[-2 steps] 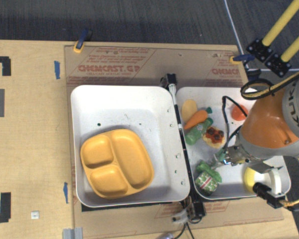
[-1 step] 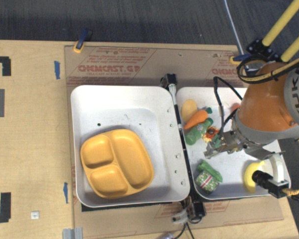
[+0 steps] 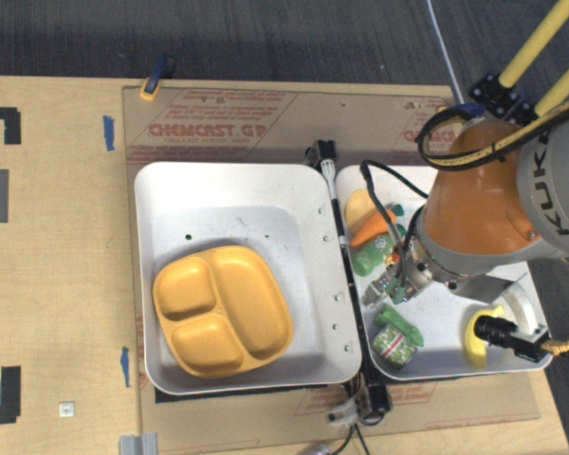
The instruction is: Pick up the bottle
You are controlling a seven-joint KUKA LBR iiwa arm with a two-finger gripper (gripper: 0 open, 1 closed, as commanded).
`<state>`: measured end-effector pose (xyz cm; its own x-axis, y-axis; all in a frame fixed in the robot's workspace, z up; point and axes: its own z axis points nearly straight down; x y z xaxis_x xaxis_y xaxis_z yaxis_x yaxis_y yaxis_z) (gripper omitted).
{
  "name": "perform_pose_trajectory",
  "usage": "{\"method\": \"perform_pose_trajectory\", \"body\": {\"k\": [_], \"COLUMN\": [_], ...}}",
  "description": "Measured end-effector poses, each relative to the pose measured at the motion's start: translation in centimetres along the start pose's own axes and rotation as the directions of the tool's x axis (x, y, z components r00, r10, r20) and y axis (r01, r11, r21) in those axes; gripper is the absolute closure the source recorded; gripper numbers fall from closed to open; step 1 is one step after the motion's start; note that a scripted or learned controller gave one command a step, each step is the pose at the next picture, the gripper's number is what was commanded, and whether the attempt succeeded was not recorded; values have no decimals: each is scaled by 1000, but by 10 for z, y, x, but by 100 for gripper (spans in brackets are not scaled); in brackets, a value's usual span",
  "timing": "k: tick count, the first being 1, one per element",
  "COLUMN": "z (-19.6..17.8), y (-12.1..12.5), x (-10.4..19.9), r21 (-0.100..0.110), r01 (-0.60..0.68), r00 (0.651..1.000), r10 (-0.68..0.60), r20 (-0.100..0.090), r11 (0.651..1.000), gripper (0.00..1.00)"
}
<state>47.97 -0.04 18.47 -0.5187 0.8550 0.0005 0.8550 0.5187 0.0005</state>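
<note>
In the right bin [image 3: 436, 360], a green, bottle-like object [image 3: 368, 256] lies near the left wall, partly under the arm. My gripper [image 3: 394, 284] hangs low over the bin just right of and below it, with the orange wrist [image 3: 474, 197] covering much of the bin. A second green item with a red-and-white label [image 3: 396, 336] lies a little below the gripper, apart from it. I see nothing clearly held in the gripper.
An orange and yellow object [image 3: 366, 212] lies at the back left of the right bin. A yellow object [image 3: 475, 339] sits near its front right. A yellow divided plate [image 3: 222, 307] lies in the left bin [image 3: 228, 192]. A metal divider [image 3: 341, 263] separates the bins.
</note>
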Motion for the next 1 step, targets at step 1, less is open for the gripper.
{"method": "perform_pose_trajectory", "body": {"k": [1], "z": [0], "y": [13], "x": [22], "r21": [1], "r01": [275], "r00": [962], "r10": [-275], "r20": [-1], "r11": [962], "gripper": [100]}}
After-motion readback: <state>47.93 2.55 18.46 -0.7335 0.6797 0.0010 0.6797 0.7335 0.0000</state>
